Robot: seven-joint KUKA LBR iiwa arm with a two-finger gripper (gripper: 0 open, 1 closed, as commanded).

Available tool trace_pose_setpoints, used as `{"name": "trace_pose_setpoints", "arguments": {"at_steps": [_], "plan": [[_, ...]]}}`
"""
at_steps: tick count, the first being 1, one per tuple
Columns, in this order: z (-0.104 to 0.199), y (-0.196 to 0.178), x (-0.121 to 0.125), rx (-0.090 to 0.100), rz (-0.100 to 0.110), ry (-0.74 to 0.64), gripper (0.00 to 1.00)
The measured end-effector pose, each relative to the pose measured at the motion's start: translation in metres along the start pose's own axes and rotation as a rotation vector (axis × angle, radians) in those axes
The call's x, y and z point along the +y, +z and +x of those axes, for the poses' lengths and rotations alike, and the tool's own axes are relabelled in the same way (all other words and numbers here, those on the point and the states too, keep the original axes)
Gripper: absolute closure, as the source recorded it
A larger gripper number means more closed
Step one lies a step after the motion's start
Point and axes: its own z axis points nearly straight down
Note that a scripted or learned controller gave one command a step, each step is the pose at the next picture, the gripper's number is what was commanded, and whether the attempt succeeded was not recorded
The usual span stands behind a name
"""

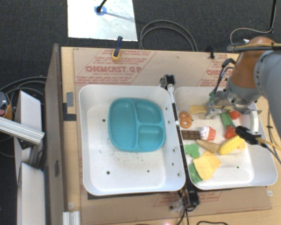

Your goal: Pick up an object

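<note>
The fingers hang over the back part of the right bin, at the end of the grey arm that comes in from the right. You cannot tell if they are open or closed, because the wrist covers them from above. You see no toy between them.

The things to pick up all lie in the right bin. A green toy and a small red toy lie just under the fingers. A yellow piece lies just to their left. Nearer the front you see an orange ring, a brown bar, a little white and red cake, a red ball and a long yellow toy. A tan cone touches the long yellow toy. A green leaf shape and a yellow block lie close to the front wall.

The left bin holds a blue-green plate with three parts. Both bins sit side by side on the brown desk.
</note>
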Motion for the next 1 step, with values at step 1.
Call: {"name": "trace_pose_setpoints", "arguments": {"at_steps": [1], "plan": [[-0.0501, -0.0514, -0.0406, -0.003, -0.024, 0.012, 1.0]]}}
